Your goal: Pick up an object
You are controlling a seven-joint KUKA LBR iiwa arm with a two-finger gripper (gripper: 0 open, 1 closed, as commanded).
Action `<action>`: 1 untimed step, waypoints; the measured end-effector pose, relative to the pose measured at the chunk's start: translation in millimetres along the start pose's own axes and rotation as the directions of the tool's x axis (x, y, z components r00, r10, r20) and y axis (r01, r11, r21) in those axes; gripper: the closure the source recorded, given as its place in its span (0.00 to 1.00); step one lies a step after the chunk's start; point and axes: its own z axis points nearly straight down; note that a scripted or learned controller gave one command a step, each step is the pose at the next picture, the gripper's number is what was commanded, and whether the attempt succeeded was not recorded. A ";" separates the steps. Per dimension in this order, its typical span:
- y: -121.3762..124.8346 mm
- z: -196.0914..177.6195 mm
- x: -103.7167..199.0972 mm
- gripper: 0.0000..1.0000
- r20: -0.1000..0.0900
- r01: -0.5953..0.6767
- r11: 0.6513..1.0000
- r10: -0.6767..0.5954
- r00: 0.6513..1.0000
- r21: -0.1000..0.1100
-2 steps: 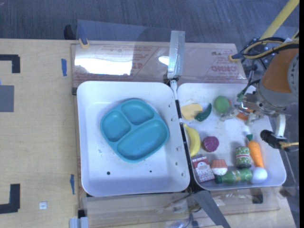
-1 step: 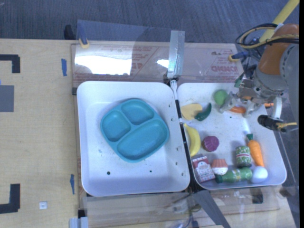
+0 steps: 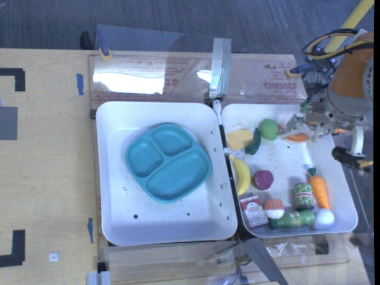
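Because the toy foods lie crowded in the right bin (image 3: 350, 215), the tool (image 3: 310, 122) hangs over its far edge near a small orange piece (image 3: 296, 138); whether it is released or clenched, I cannot tell. Nothing sits in its grip; the left bin (image 3: 113, 218) carries a blue divided plate (image 3: 168, 161), well apart.

Light was bright and even, coming from overhead. A strong white glare lay on the clear panel (image 3: 127, 79) far left of the gripper (image 3: 310, 122) and slightly above it. Shadows were soft and short, the clearest beneath the blue plate (image 3: 168, 161), left of and below the gripper. The gripper and arm looked slightly blurred; fine detail was grainy throughout.
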 end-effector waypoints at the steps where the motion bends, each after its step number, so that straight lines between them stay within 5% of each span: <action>1: -38.1 30.1 53.0 0.00 0.000 -0.013 1.000 0.013 1.000 -0.001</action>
